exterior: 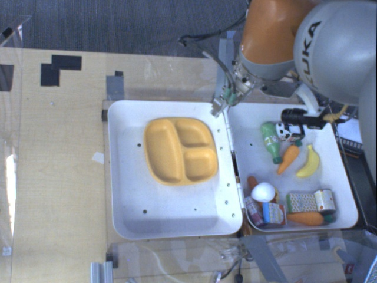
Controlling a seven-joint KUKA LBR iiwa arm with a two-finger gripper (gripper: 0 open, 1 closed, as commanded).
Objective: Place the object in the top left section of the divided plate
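Note:
A yellow divided plate (169, 152) lies in the left white bin (121, 181), a little above its middle. It has one long section on the left and two smaller sections on the right, all bare. My gripper (220, 105) hangs over the ridge between the two bins, just past the plate's upper right corner. Nothing shows in it. The grey arm with its orange band (271, 22) reaches in from the upper right.
The right bin (346, 188) holds a green bottle (272, 141), a carrot (287, 158), a banana (309, 161), a white egg (263, 191), a black-and-white toy (288, 132) and several small packs along its front. Black tape marks (59, 68) lie on the bench at far left.

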